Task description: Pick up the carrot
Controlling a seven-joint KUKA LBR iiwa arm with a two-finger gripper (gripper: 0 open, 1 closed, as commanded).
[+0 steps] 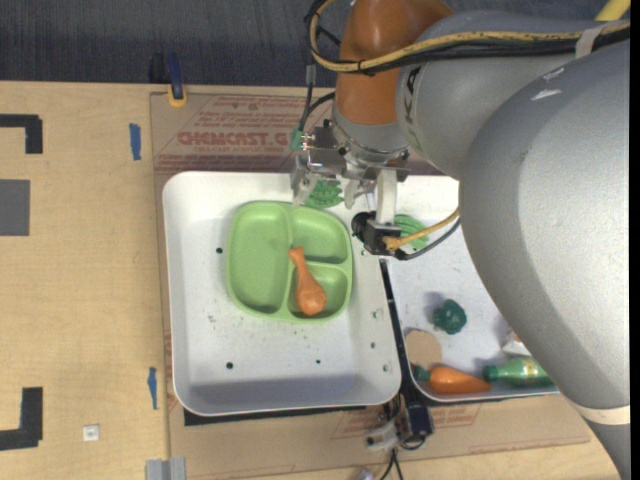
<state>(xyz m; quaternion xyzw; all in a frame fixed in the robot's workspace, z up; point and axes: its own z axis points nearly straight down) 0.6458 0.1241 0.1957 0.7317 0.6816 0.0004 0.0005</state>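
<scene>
Fixed overhead camera, slanted down, both bins (190,298)

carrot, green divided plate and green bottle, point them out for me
carrot (455,378), camera view, middle of its orange body, right bin's near edge
green divided plate (258,258), camera view, bare floor of its large left compartment
green bottle (518,372), camera view, middle of its body

arm (520,168) hides most of right bin (470,393); green bottle (517,373) partly covered; gripper (345,183) fingers can't be made out.
</scene>
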